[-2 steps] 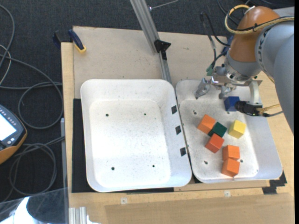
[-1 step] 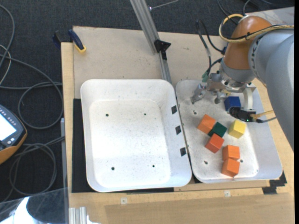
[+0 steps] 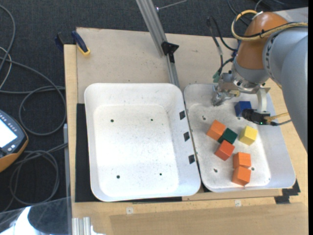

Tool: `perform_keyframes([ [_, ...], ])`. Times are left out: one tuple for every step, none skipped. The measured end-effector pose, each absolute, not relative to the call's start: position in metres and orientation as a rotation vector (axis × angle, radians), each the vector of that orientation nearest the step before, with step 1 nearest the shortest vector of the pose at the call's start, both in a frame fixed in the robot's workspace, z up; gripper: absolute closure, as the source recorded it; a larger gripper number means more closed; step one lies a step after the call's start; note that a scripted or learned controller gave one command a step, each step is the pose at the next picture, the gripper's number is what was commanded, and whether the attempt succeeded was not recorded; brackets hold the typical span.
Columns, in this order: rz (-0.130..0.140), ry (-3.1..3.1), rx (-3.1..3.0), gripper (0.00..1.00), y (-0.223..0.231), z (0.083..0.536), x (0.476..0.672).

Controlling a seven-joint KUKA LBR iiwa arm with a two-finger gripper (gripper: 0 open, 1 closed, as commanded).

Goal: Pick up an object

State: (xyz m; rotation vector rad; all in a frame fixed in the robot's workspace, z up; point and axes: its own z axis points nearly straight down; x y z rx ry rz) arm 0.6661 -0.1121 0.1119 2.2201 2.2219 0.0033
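1. Your gripper [image 3: 218, 98] sits low over the right bin's [image 3: 274, 176] far end, near its back left corner; you cannot tell how it is set, and nothing shows in it.
2. The grey arm [image 3: 288, 48] bends in from the right, orange band [image 3: 257, 40] above the wrist.
3. A blue block [image 3: 242, 107] lies just right of the gripper.
4. Nearer you, matte cubes cluster, turned at odd angles: orange [image 3: 215, 130], green [image 3: 228, 135], yellow [image 3: 248, 135], red-orange [image 3: 224, 151], two more orange [image 3: 241, 168].
5. The left bin [image 3: 132, 141] is smooth speckled white plastic.
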Motion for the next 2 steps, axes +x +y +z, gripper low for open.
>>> perform_keyframes([
  [0.007,2.218,2.218,1.00,-0.115,0.157,0.665],
  [0.009,2.218,2.215,1.00,-0.112,0.221,0.662],
])
